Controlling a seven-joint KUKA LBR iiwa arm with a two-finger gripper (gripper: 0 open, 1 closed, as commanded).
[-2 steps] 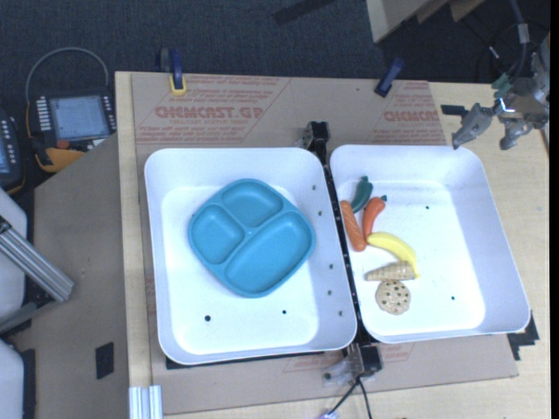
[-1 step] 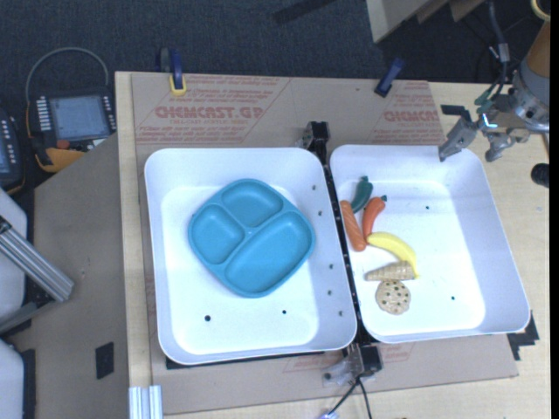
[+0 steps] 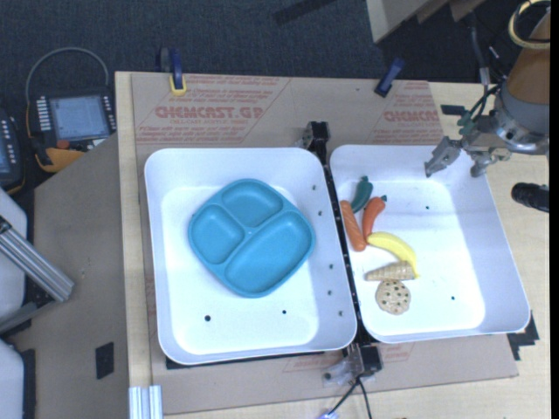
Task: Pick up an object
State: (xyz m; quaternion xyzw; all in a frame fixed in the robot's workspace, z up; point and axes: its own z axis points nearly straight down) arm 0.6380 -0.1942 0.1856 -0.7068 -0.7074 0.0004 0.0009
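In the right bin (image 3: pixel 472 234) lie several toy foods near its left side: an orange sausage (image 3: pixel 352 225), a carrot with a green top (image 3: pixel 373 211), a dark green piece (image 3: pixel 362 189), a yellow banana (image 3: pixel 393 248), a tan cone (image 3: pixel 388 273) and a round cookie (image 3: pixel 393 298). My gripper (image 3: pixel 458 162) hangs over the far right part of that bin, open, with nothing between its fingers. It is well to the right of the foods and above them.
The left bin (image 3: pixel 175 199) holds a blue divided plate (image 3: pixel 251 236). A black clamp (image 3: pixel 316 134) sits between the bins at the far edge. Cardboard (image 3: pixel 262 103) lies under both bins. A tablet (image 3: pixel 79 116) rests off the bench at left.
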